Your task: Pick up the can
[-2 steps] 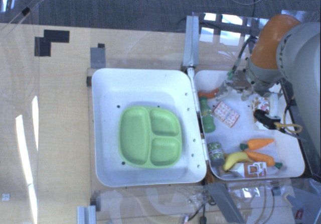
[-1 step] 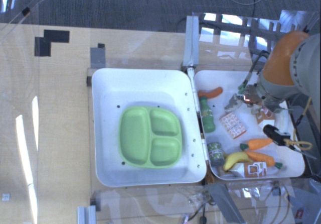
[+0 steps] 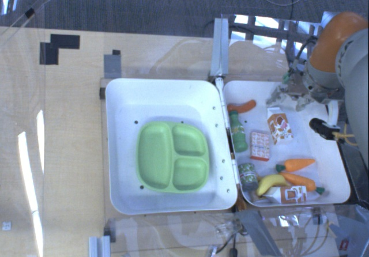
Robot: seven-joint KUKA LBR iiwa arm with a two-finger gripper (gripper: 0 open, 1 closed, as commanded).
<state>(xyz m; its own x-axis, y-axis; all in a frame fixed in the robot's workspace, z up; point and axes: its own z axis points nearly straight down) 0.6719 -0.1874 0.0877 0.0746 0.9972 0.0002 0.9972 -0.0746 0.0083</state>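
Green can (image 3: 248, 174) label unreadable; carton (image 3: 279, 125) print too small.

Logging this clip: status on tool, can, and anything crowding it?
Tool over right bin's far edge, holding nothing. Can by the divider, apart from tool. Banana touching it, green bottle just beyond.

- 2 bins side by side: left bin (image 3: 115, 135), right bin (image 3: 340, 181).
- In left bin: divided plate (image 3: 173, 157), near centre.
- In right bin, along left wall: bottle (image 3: 237, 132), can (image 3: 248, 174) in front of it.
- Front of right bin: banana (image 3: 271, 182) just right of can, 2 carrots (image 3: 300, 165) further right.
- Gripper (image 3: 291, 95) over right bin's rear.
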